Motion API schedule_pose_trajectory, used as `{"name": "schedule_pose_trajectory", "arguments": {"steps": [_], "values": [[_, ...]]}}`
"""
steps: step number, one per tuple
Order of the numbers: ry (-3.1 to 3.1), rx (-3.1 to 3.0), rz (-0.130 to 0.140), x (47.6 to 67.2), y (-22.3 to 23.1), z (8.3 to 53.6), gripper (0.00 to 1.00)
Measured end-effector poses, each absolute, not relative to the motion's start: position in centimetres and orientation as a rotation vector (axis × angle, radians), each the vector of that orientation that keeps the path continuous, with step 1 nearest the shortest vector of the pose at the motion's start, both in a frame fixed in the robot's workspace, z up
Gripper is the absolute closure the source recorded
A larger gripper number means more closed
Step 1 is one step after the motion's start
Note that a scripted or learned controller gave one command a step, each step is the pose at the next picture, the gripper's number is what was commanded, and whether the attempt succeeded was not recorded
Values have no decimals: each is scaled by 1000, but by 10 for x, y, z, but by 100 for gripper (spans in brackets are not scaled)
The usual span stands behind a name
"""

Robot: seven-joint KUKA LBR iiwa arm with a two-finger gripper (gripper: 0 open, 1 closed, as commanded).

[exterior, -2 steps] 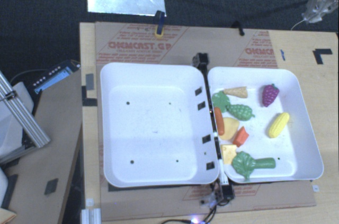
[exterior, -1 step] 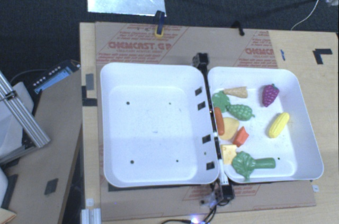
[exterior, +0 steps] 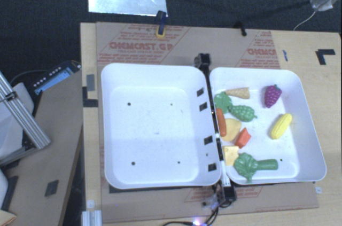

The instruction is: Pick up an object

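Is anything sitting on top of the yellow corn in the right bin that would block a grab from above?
Nothing visible does. The yellow corn lies alone near the right bin's right wall, uncovered, apart from the purple grapes.

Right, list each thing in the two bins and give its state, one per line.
Purple toy grape bunch: lying alone, right bin.
Yellow toy corn cob: lying alone, tilted.
Green toy broccoli: on its side, near front wall.
Orange toy carrot: along the bin's left wall.
Left white bin: bare floor showing.

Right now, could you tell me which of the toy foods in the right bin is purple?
The bunch of grapes, near the bin's far right corner; the other pieces are green, yellow or orange.
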State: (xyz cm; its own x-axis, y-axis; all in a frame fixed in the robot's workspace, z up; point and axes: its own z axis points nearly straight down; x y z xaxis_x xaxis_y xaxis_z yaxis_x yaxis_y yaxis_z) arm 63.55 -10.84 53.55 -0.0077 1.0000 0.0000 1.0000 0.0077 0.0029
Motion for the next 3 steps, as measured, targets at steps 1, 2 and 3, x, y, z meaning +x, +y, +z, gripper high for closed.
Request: {"name": "schedule_pose_trajectory", "arguments": {"steps": [1, 2, 3], "values": [[2229, 2212, 4, 616, -76, 536, 100], [2228, 2212, 4, 626, -46, 535, 100], [2229, 2213, 2, 602, -10, 535, 100]]}}
